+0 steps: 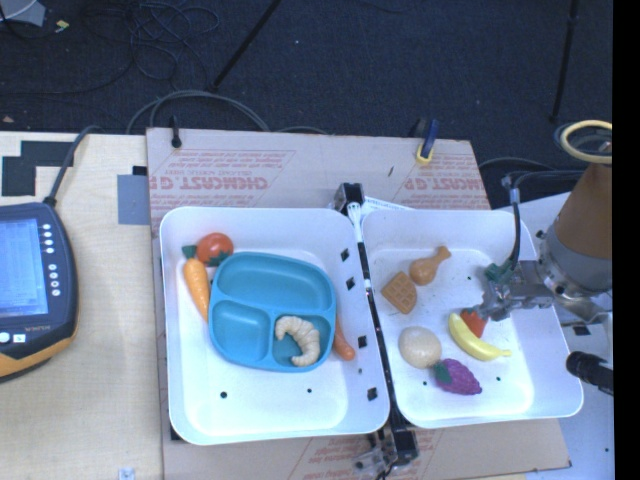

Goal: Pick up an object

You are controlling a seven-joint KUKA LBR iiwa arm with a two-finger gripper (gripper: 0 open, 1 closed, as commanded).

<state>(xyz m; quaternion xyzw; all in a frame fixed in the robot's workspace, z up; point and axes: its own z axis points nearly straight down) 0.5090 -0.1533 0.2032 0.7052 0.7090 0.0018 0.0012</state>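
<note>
A table [100, 168] with a cardboard sheet [300, 168] carries 2 white bins [260, 418] above a dark cabled floor. In the right one, the banana [476, 340] lies diagonally, tip toward lower right. The gripper [495, 293] hangs just above its upper end, whether spread or pressed together I cannot tell
</note>
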